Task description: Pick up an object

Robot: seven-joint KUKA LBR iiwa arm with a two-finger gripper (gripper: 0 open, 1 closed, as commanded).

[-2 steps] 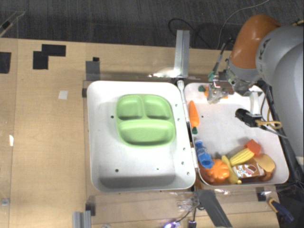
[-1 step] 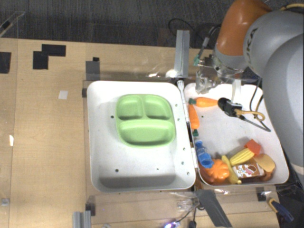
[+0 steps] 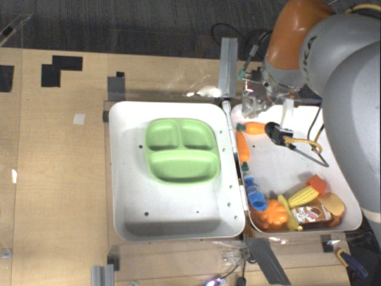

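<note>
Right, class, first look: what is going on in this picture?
A grey robot arm reaches in from the right, its end effector at the far end of the right bin, beside a toy carrot. Nothing is visibly held. Other toy food lies at that bin's near end. The left bin holds a green divided plate.

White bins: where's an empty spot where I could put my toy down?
Left bin: bare floor in front of the green plate, toward the near wall, and a strip along its left. Right bin: a small bare patch mid-floor, between the carrot and the corn. Its near end is crowded with toys; the gripper hangs over the far end.
</note>
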